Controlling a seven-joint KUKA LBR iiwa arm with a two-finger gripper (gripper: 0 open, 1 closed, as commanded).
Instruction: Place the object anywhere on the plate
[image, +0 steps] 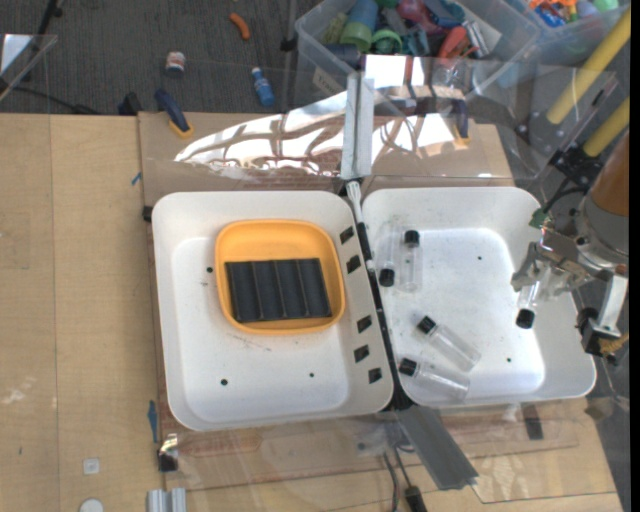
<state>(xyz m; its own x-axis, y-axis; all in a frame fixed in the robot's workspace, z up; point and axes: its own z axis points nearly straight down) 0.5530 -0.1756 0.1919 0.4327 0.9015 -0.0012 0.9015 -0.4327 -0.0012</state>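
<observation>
An orange plate (279, 236) lies in the left bin (190, 330) and carries a black ridged block (278, 289) across its middle. Several clear vials with black caps lie in the right bin (480, 215): one upper left (410, 258), one lower middle (448, 343), one at the front (437, 377). My gripper (537, 279) hangs over the right bin's right side. Directly under it is another clear vial (528, 303), standing nearly upright with its black cap down near the bin floor. I cannot make out whether the gripper grips this vial.
A black-clipped divider (362, 300) separates the two bins. Behind them stands a metal post (358, 125) and a clear tub of coloured toys (420, 30). The wooden bench (70, 300) stretches to the left.
</observation>
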